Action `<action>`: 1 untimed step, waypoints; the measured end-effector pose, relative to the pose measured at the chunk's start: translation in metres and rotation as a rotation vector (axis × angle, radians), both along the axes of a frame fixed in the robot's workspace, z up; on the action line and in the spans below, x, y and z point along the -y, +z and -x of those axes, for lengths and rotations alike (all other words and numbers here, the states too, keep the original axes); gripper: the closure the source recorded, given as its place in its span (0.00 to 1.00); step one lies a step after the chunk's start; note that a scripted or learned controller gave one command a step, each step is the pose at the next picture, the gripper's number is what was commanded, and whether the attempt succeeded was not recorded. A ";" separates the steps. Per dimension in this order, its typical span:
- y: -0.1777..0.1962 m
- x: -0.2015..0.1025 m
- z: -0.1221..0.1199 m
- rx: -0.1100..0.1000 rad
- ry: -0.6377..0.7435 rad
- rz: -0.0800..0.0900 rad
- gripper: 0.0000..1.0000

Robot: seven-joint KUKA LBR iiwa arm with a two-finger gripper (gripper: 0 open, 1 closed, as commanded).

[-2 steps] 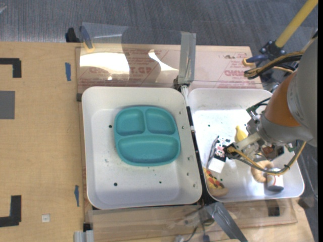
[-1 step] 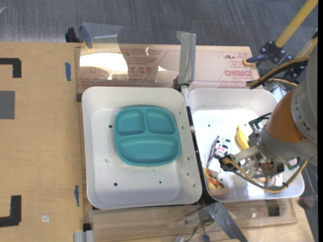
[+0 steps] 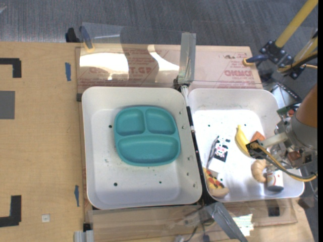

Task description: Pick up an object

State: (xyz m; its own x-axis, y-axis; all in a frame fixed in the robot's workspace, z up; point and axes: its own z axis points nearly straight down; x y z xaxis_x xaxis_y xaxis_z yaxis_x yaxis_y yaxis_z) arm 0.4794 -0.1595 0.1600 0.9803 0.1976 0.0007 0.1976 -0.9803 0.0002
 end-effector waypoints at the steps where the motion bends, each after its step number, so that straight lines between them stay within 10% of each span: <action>1: -0.024 0.046 0.001 -0.004 0.053 -0.002 1.00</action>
